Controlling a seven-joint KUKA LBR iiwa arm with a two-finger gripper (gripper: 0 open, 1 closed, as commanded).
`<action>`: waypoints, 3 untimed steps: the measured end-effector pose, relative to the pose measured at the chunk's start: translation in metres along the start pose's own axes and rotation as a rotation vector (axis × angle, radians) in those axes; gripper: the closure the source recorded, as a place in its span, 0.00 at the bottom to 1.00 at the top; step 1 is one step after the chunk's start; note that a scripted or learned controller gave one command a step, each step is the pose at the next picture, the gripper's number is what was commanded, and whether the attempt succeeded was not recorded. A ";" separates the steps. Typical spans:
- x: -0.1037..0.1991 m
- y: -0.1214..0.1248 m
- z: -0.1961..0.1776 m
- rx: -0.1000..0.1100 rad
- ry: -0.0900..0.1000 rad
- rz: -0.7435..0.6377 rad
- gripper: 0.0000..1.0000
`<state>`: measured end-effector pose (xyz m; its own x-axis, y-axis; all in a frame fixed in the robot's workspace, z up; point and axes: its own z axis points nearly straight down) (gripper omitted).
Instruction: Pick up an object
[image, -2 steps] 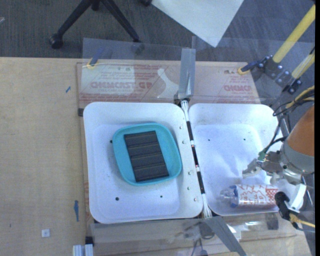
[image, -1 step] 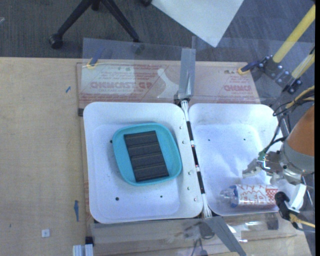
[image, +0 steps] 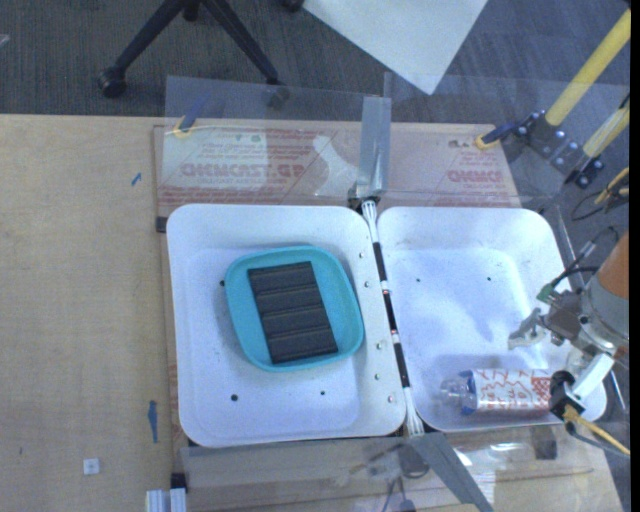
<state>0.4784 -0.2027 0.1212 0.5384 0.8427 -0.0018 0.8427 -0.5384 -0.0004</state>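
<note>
**Arm Hangs Over Right Bin, Tube Lies at Its Front Wall**

A KUKA arm reaches in from the right, its gripper (image: 562, 345) poised above the right bin (image: 470, 250), close to that bin's outer edge. A tube (image: 500, 392), white with red print and a clear cap pointing left, lies on its side along the bin's front wall, just beside and below the gripper. It probably rests there because the bin's floor slopes up to the wall, which stops a round thing rolling further.

In the left bin (image: 200, 300), a teal tray (image: 290, 310) sits near the middle, carrying a dark ribbed block (image: 292, 310) that lies flat inside its rim. The two bins meet along a central seam, well apart from the gripper.

The fingers are hard to read: pale metal parts merge with the white bin, and the view does not show whether they are spread or closed. Nothing can be made out between them, and the tube appears to lie free on the bin floor. The pick looks not yet done; the tube seems the nearest candidate.
</note>
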 end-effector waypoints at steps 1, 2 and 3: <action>-0.006 0.004 -0.015 0.002 0.000 0.327 0.00; -0.008 0.006 -0.083 0.004 -0.001 0.761 0.00; -0.009 0.006 -0.005 0.007 -0.001 0.800 0.00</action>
<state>0.4785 -0.2139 0.1267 0.9796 0.2011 -0.0048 0.2010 -0.9796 -0.0052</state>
